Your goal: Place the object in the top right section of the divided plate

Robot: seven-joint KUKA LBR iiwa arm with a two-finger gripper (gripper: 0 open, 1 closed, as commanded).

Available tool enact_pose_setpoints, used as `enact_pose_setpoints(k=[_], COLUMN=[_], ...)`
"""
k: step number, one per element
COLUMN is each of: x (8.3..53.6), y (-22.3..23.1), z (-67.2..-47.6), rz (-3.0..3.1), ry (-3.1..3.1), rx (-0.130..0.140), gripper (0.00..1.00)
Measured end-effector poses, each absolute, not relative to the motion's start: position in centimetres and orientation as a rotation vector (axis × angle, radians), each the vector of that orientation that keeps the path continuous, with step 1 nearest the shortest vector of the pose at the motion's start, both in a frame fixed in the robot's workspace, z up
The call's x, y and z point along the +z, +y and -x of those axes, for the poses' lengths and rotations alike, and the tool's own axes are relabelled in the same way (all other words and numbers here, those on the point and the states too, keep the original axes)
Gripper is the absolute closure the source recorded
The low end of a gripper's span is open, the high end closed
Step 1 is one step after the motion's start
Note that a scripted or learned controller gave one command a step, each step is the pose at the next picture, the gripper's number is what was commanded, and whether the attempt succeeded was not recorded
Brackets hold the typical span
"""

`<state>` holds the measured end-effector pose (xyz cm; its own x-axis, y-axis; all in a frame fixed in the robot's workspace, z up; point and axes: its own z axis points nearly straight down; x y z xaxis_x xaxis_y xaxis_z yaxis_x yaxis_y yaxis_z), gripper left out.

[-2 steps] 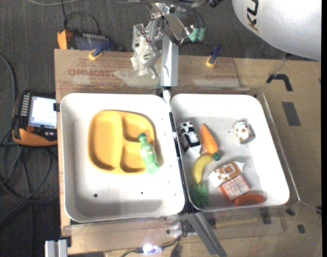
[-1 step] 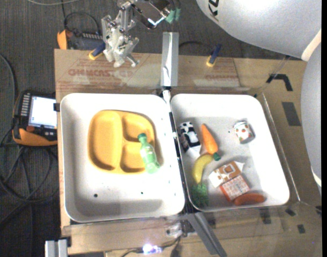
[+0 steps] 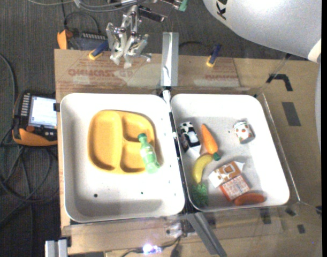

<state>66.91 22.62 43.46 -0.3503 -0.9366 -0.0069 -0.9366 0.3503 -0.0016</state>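
The gripper (image 3: 128,50) is positioned above the cardboard sheet (image 3: 99,76) behind the left bin (image 3: 72,197), well apart from the yellow divided plate (image 3: 107,143). Its fingers (image 3: 120,47) point downward with nothing between them; whether they are spread or closed cannot be told from this view. The grey arm (image 3: 265,15) enters over the area behind the right bin (image 3: 270,143).

The divided plate lies in the left bin, toward its rear half. A green bottle (image 3: 148,153) rests on the plate's right side, its cap toward the rear and its body extending forward. The bottle lies across the ridge between the plate's right-hand sections, with its lower end at the plate's front right rim.

The right bin, beside the plate's bin, contains the following items:
- a black-and-white toy cow (image 3: 189,135), near the wall closest to the plate;
- a carrot (image 3: 208,139), just right of the cow;
- a banana (image 3: 202,167), in front of the carrot;
- a green leafy item (image 3: 200,194), in front of the banana;
- an orange-and-white carton (image 3: 230,178), right of the banana;
- a red sausage-shaped item (image 3: 249,199), touching the carton's front edge;
- a small white-and-red object (image 3: 243,131), farthest from the plate.

An orange handheld pendant (image 3: 37,119) lies on the floor left of the plate's bin.
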Motion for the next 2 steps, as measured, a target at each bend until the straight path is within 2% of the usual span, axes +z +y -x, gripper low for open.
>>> enact_pose_setpoints(k=[1,2], x=[43.42,43.43], y=[21.62,21.69], z=[-66.89,-66.86], rz=[2.354,2.355], ry=[2.070,2.067], rx=[0.006,0.009], gripper=[1.00,0.00])
